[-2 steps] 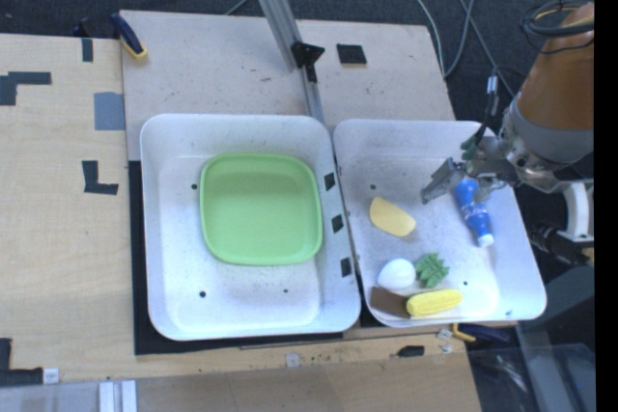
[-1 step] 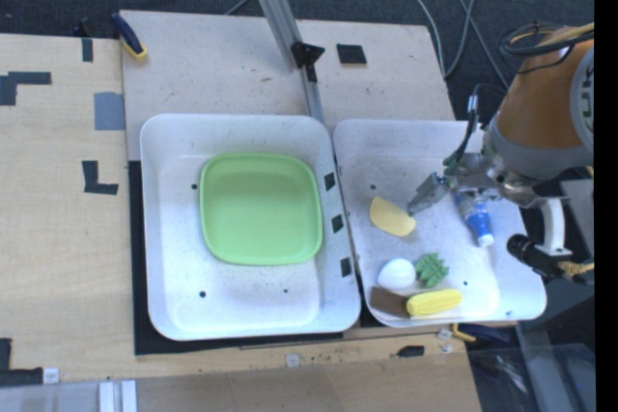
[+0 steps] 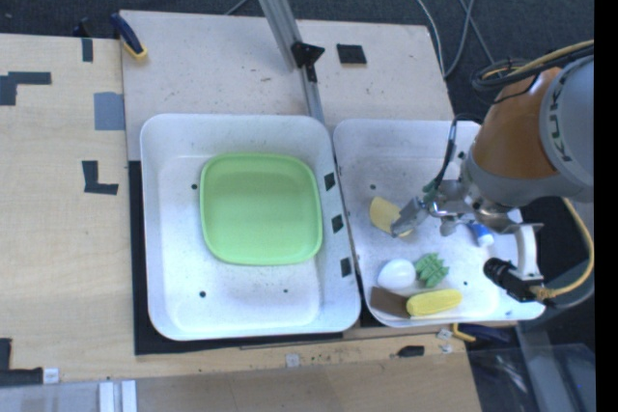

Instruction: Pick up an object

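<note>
The gripper (image 3: 410,219) hangs mid right bin (image 3: 406,142), apparently touching a yellow piece (image 3: 383,212); its grip state is unclear.

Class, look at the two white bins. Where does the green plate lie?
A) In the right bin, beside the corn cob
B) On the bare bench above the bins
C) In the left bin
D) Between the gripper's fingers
C: the green plate lies flat inside the left bin, while the corn cob and the gripper are over in the right bin.
</note>
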Controlling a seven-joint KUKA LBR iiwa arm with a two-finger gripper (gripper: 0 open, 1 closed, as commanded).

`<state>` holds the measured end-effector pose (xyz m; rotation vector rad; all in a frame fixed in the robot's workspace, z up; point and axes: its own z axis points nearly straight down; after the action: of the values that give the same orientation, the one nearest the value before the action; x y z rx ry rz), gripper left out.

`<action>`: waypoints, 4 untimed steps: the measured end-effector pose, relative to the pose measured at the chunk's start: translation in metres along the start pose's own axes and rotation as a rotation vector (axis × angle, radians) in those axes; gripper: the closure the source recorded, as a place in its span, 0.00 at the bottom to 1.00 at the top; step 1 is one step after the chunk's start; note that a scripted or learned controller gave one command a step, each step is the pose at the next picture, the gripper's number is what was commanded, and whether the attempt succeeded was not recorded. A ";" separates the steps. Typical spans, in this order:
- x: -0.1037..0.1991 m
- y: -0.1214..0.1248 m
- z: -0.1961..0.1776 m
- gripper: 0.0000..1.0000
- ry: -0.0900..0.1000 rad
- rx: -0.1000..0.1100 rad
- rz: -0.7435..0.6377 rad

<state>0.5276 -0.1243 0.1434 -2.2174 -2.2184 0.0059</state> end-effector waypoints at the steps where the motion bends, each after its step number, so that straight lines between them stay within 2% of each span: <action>1: 0.000 -0.001 0.052 0.00 0.000 -0.002 0.000; 2: 0.000 0.000 0.040 1.00 -0.001 -0.005 0.000; 4: 0.002 0.005 -0.044 1.00 -0.001 -0.009 0.000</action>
<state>0.5333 -0.1219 0.1872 -2.2225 -2.2236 -0.0028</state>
